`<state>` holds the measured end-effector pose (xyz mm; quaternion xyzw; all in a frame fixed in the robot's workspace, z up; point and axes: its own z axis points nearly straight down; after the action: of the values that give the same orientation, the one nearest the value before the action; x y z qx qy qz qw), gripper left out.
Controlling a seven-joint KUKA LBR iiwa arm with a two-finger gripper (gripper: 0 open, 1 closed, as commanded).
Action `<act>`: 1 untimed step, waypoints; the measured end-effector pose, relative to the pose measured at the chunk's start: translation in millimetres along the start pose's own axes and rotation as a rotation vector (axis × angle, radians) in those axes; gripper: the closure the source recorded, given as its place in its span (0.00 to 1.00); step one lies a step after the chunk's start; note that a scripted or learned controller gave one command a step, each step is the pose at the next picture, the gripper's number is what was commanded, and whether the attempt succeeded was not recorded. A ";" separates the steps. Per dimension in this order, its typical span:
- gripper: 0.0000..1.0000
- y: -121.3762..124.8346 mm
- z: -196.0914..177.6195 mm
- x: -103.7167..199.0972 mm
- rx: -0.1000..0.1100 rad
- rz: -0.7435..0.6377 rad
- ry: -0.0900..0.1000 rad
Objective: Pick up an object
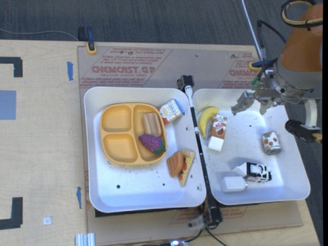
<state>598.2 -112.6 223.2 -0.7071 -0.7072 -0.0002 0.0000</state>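
Spread apart and holding nothing, the gripper (pixel 253 103) fingers hang over the far part of the right bin (pixel 297 152), one grey finger reaching left toward the banana and the other pointing down beside it. Behind them the arm (pixel 302 45) comes in from the right, grey below its orange band.

By size, the left bin (pixel 95 152) comes next, carrying a yellow divided plate (pixel 110 137); a sausage (pixel 150 122) lies in the plate's upper right compartment and a bunch of purple grapes (pixel 152 142) just below it. A small milk carton (pixel 171 110) sits beside the plate's far corner, and a pizza slice (pixel 180 165) lies near the bin's right wall.

Inside the right bin, a banana (pixel 205 119) rests by the left wall, touching a brown-and-white carton (pixel 219 127) with a white block (pixel 216 144) at its near end. A small can (pixel 270 142) lies well to the right. Nearer the front edge sit a white box (pixel 233 183) and a black-and-white toy (pixel 258 172) just beside it
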 end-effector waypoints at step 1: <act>0.00 -6.5 69.6 -111.4 0.001 0.000 0.000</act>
<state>591.7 -223.9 153.5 -0.7071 -0.7071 0.0003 0.0002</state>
